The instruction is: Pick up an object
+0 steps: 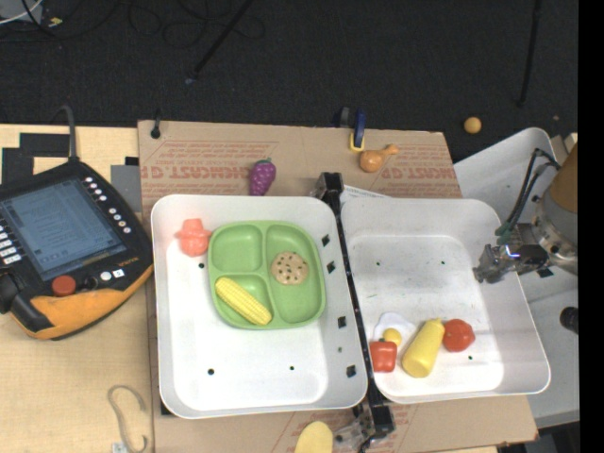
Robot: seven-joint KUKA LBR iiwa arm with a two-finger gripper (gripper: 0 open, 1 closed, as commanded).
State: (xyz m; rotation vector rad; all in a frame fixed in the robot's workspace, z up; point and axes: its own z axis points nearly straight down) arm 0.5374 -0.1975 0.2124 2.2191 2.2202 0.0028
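At the frame's right edge the metallic gripper (493,262), whose state I cannot tell, hovers over the smooth white right bin (444,229), above a glossy yellow bottle (423,347) and round red tomato (459,335).

End effector (493,264) at right bin's (415,220) right edge, well above yellow bottle (423,347) and tomato (458,335).

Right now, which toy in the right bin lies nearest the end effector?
The red tomato, rightmost of the cluster at the bin's front. The yellow bottle and red block sit farther left of the end effector.
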